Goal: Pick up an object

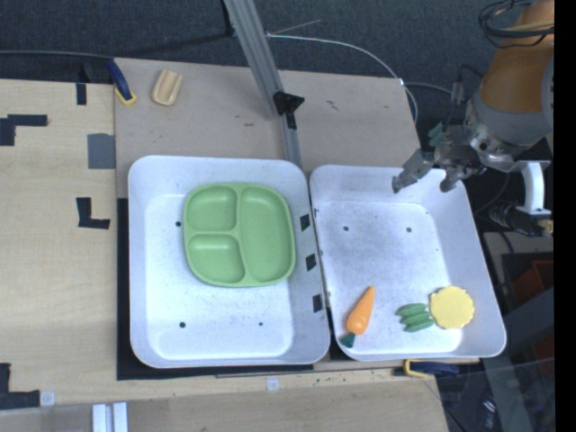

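Found the tool [423, 184] over the far rim of the right bin [387, 241], its two dark fingers spread wide and pointing down at the white floor, gripping nothing. Traced it back to the single grey arm [513, 88], with an orange band at the top right corner.

Spotted the pickable things well apart from the tool, down at the near end of the same bin. Counted two there: one orange toy carrot [360, 310], lying tilted close to the bin's near-left corner, and one yellow toy pineapple [451, 306] with green leaves pointing left, near the near-right corner. Saw a clear gap between carrot and pineapple, neither touching the other. Noted bare, speckled bin floor between the tool and both toys.

Counted two white bins side by side, edges meeting in the middle. Found one green plate [240, 234] with three compartments lying flat in the left bin [162, 268], toward its far half.

Picked out one small tan block [166, 87] on the tabletop [207, 115] beyond the left bin, just beside one blue and yellow clip [121, 81]. Saw one slanted metal pole [259, 48] rising from behind the seam between the bins
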Controlling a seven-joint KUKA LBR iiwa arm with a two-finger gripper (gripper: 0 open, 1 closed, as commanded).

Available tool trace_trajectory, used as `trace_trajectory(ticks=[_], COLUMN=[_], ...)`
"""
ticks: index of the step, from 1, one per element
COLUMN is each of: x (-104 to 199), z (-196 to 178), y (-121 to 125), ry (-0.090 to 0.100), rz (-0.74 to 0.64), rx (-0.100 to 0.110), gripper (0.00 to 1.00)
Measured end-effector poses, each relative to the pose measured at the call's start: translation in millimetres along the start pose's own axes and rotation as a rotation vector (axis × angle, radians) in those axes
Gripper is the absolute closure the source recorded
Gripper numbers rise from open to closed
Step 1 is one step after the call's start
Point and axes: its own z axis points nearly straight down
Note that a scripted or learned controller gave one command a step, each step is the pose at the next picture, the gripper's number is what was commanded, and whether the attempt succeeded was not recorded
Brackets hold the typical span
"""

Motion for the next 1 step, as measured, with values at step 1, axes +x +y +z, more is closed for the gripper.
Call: trace_trajectory(ticks=[1], x=[0.0], z=[0.0], y=[0.0], ry=[0.0], rz=[-0.001], rx=[0.0], gripper=[0.0])
